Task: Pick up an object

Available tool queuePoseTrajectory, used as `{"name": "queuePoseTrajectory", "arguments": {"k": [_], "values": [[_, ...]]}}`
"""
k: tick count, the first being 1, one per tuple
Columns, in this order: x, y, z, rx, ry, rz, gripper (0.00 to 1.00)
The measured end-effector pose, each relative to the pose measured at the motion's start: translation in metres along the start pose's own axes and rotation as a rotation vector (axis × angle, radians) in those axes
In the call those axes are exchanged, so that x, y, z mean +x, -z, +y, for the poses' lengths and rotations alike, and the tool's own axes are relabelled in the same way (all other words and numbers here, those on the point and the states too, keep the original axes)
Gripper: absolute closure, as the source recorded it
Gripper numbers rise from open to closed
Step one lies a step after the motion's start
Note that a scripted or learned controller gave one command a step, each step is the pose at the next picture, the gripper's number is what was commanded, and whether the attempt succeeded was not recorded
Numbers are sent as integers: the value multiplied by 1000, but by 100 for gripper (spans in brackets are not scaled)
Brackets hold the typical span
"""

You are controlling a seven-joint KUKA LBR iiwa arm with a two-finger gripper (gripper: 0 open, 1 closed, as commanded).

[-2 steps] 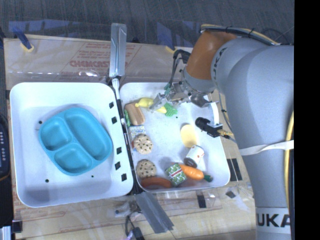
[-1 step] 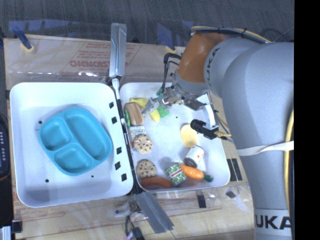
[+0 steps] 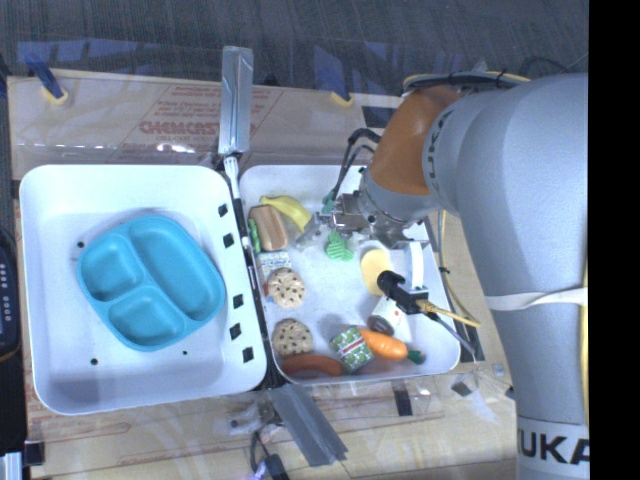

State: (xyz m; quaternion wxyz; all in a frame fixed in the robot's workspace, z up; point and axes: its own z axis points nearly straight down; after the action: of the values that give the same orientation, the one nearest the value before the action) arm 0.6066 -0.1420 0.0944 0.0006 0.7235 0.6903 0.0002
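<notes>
Your gripper [image 3: 338,226] hovers low in the right bin [image 3: 440,363], directly over a small green toy [image 3: 340,247]; its grasp cannot be judged. A banana [image 3: 288,209] lies just left. Nothing looks lifted yet; picking remains.

A bulky grey KUKA arm [image 3: 520,218] with smooth, rounded casings carries a glossy orange band [image 3: 408,153] above its wrist. White "KUKA" lettering [image 3: 552,450] marks the lower segment at 5 o'clock. Thin pale seams ring the grey shell. Black cables [image 3: 356,153] loop out at the band's 9 o'clock side, toward a dark metal gripper [image 3: 345,218] assembly.
</notes>
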Motion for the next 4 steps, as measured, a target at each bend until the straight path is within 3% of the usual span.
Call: {"name": "queuePoseTrajectory", "arguments": {"k": [1, 2, 3, 4], "values": [[0, 11, 1, -1, 3, -1, 100], [0, 11, 1, 0, 3, -1, 0], [44, -2, 6, 3, 92, 2, 0], [75, 103, -1, -7, 116, 1, 0]]}}
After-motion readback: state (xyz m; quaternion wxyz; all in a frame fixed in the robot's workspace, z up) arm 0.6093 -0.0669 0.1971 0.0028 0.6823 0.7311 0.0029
